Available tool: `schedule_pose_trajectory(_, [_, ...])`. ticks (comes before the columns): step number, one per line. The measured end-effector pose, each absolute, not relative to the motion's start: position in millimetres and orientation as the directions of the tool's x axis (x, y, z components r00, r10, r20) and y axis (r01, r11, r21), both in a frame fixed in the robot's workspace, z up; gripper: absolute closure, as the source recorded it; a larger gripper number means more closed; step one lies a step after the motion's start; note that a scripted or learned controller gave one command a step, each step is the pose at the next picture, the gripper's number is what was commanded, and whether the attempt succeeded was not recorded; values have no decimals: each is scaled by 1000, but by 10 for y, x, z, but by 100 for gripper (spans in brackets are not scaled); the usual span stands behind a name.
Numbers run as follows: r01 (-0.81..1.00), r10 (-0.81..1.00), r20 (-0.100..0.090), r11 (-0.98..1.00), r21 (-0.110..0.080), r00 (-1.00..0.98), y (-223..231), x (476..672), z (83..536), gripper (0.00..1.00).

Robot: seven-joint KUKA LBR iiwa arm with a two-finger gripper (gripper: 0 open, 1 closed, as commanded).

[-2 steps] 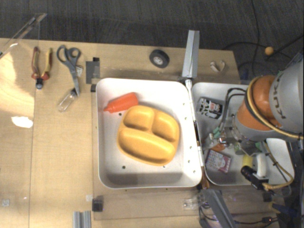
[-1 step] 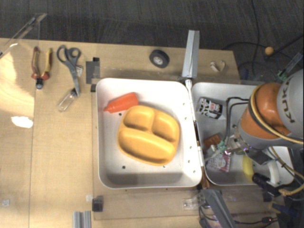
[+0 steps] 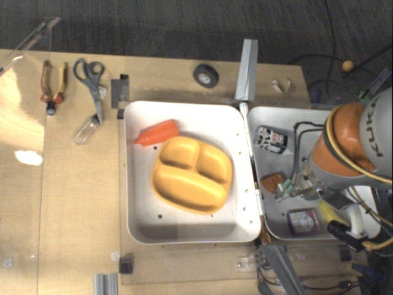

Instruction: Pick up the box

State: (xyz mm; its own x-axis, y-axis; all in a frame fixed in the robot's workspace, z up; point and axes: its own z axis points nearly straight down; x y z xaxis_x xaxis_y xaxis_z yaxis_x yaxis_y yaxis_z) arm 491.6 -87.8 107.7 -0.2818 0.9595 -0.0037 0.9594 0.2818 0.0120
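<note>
Box [image 3: 271,139] lying upper left of right bin [image 3: 368,233]; hand [image 3: 287,189] below it, opening not discernible. Risk: grabbing orange piece [image 3: 272,181] instead.

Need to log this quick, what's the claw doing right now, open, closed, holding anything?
Claw: cannot be told; it sits low in the right bin, beside a small orange-brown item.

Glossy yellow plastic tray [image 3: 191,174], smooth white bins [image 3: 138,226], seemingly matt wooden bench [image 3: 67,214]

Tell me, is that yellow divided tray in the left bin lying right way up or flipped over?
Right way up. The yellow tray lies flat in the left bin, its three hollow compartments facing the camera, beside an orange carrot-like piece.
</note>
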Motion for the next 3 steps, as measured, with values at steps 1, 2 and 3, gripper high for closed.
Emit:
schedule_pose_trajectory(1, [959, 959, -4, 282, 12, -282, -879, 4915, 1077, 0])
schedule_pose_trajectory(2, [997, 997, 0, -74, 6, 74, -1070, 4889, 1605, 0])
schedule_pose_trajectory(3, [1000, 1000, -1, -14, 6, 14, -1489, 5331, 1029, 0])
